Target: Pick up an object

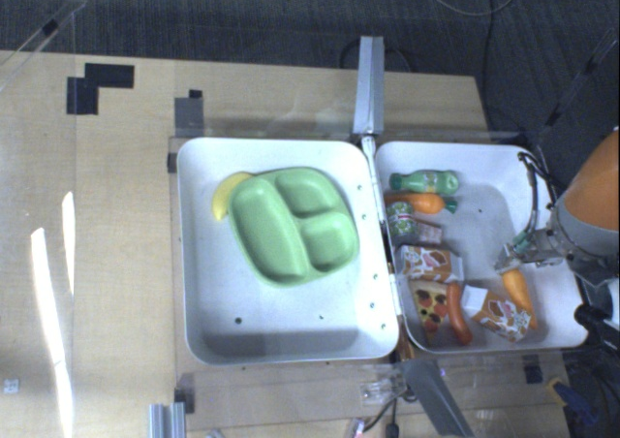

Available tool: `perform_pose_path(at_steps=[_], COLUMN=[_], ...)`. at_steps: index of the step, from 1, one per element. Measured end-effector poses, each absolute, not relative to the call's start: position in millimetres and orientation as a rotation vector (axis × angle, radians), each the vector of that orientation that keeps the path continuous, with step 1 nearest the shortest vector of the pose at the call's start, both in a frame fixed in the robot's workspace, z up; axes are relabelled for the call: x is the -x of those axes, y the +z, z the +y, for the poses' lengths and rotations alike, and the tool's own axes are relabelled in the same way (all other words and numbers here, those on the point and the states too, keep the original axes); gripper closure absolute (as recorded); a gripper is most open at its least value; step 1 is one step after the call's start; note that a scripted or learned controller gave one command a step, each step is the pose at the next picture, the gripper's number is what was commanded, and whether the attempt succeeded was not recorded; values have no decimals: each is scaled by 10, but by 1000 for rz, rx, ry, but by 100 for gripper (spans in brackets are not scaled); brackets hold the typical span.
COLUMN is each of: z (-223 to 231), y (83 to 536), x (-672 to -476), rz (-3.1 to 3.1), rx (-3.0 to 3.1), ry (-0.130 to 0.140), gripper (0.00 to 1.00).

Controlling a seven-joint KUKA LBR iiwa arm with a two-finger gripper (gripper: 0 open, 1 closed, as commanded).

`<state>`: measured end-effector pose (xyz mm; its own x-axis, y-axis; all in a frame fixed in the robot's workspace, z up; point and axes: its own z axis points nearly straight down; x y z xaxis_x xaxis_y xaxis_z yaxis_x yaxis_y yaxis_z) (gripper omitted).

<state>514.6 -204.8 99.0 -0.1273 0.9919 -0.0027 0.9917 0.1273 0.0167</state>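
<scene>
My gripper [526, 252] is low over the right side of the right bin [484, 157], with the orange-banded wrist at the frame's right edge. Just below it lies a small orange piece [517, 289], close to the gripper's tip; I cannot tell whether they touch. Along the bin's left side lie a green bottle [424, 181], an orange carrot [423, 203], a dark green packet [404, 226], a printed snack packet [427, 265] and a red sausage [455, 313] on a pizza-print packet [427, 306]. Another printed packet [505, 318] sits at the front right.
The left bin [281, 334] holds a green divided plate [293, 224] with a yellow banana [226, 197] poking out at its left. A metal divider post [369, 87] stands between the bins. Cables run along the right bin's far right rim [536, 184].
</scene>
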Motion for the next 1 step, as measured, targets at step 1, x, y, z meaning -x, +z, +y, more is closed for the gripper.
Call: perform_pose_path(at_steps=[1], z=[-1187], y=[2143], x=[-5576], rz=[2512], rx=[-1877], ry=[5], gripper=[100])
